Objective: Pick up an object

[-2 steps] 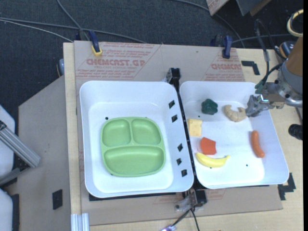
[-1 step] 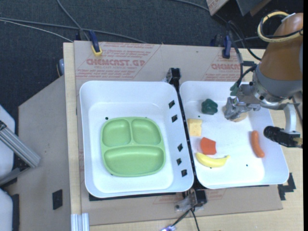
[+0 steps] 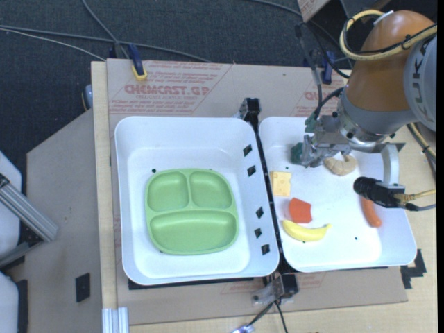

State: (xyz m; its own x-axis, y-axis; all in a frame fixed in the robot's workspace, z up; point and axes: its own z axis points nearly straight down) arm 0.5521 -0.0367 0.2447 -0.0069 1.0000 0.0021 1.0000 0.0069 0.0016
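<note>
My gripper hangs low over the back of the right bin, below the arm's orange band. A small dark teal object lies right at its left side, and a beige lump lies at its right side. Whether either one touches the gripper is unclear. Further forward in the same bin lie a yellow cheese square, a red-orange piece and a yellow banana. An orange carrot-like piece lies at the bin's right.
The left bin holds a green divided plate. A black divider with clips runs between the bins. A black cylindrical fitting with a cable juts over the right bin. Cables and a blue clamp lie behind the bench.
</note>
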